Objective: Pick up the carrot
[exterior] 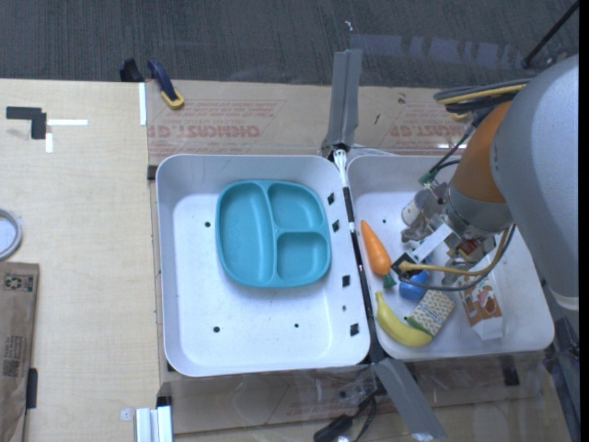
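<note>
The orange carrot (374, 248) lies in the right bin (527, 337), close to its left wall, with its green end pointing toward the front. My gripper (417, 229) hangs low over the middle of that bin, just right of the carrot. Nothing shows between the gripper and the carrot, and the two look apart. The grey arm with its orange band (478, 168) reaches in from the right and covers the bin's right part.
In the right bin, a banana (400, 325) lies at the front, with a blue object (413, 286), a speckled packet (433, 309) and a small carton (483, 306) nearby. The left bin (167, 247) holds a teal divided plate (274, 233).
</note>
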You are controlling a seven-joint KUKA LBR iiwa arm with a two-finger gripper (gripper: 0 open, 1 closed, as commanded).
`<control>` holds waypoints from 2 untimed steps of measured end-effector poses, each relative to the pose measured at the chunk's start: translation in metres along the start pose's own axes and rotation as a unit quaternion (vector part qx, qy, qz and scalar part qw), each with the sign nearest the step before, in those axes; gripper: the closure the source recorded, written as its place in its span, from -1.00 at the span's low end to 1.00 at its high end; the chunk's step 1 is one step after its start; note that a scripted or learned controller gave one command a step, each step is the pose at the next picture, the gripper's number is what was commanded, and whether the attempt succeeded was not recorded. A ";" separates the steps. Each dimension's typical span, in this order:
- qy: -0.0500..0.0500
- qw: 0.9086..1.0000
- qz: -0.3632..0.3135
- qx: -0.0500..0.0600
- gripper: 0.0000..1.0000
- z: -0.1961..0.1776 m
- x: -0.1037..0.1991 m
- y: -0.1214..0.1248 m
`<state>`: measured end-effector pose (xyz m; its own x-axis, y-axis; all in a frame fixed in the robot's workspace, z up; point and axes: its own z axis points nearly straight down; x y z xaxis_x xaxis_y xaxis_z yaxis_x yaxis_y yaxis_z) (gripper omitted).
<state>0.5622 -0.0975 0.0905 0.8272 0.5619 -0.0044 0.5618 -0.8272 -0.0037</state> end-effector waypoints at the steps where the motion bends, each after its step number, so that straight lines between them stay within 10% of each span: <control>1: -0.002 1.000 -0.001 0.001 1.00 -0.008 -0.001 0.000; 2: 0.000 0.993 0.122 -0.001 1.00 -0.101 0.072 -0.001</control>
<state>0.6217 -0.0558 0.1909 0.9387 0.3446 -0.0040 0.3446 -0.9387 -0.0003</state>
